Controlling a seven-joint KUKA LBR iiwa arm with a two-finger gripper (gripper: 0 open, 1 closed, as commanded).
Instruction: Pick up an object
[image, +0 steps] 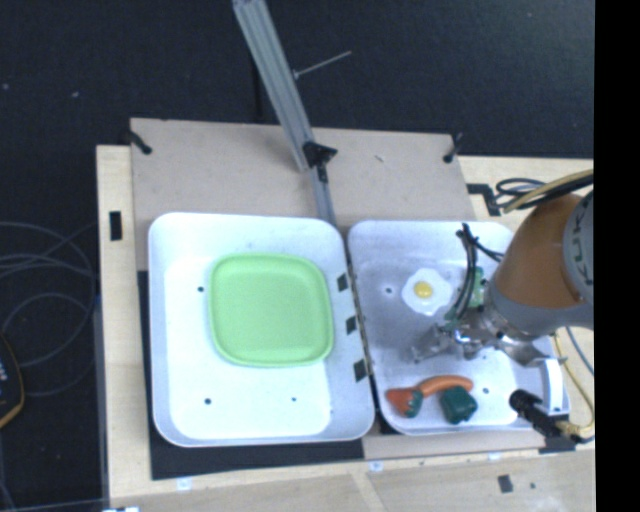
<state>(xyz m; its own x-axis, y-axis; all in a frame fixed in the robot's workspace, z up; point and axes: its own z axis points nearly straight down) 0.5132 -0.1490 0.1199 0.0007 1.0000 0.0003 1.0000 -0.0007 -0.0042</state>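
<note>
Camera view is showing the gripper, finger state I cannot tell, hovering low in the right bin between the fried egg toy and the carrot, apparently choosing a target before lowering to grasp.

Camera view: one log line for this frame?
tool low in right bin | grip unclear | nearby: fried egg, carrot, green block | left bin: green plate

You've got the gripper low in the right bin, between fried egg and carrot.
</note>
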